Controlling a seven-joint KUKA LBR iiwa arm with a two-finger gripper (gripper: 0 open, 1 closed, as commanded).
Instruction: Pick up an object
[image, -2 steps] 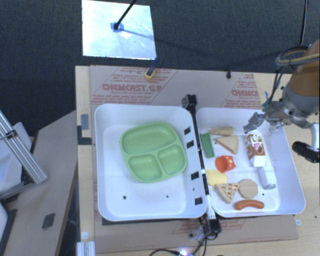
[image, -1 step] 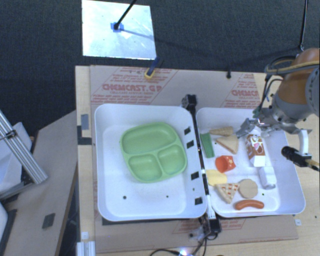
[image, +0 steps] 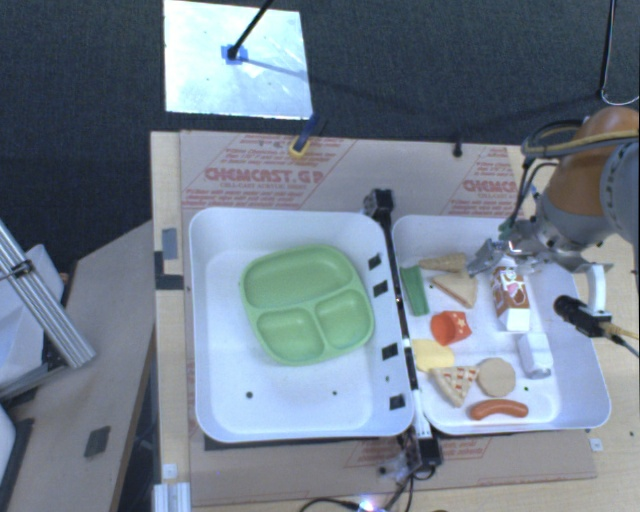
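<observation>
Over right bin (image: 596, 400): claw (image: 505, 250) low at the far side, just above the milk carton (image: 511, 297)
Cannot tell whether claw is wide or narrow; nothing visibly between its fingers, so pick judged not yet done. Carton lies flat on the bin floor near bread slices (image: 452, 281), red pepper (image: 451, 326), cookie (image: 495, 377), sausage (image: 498, 408). Left bin (image: 215, 300) holds green tray (image: 303, 303). Grasp and lift remain
</observation>
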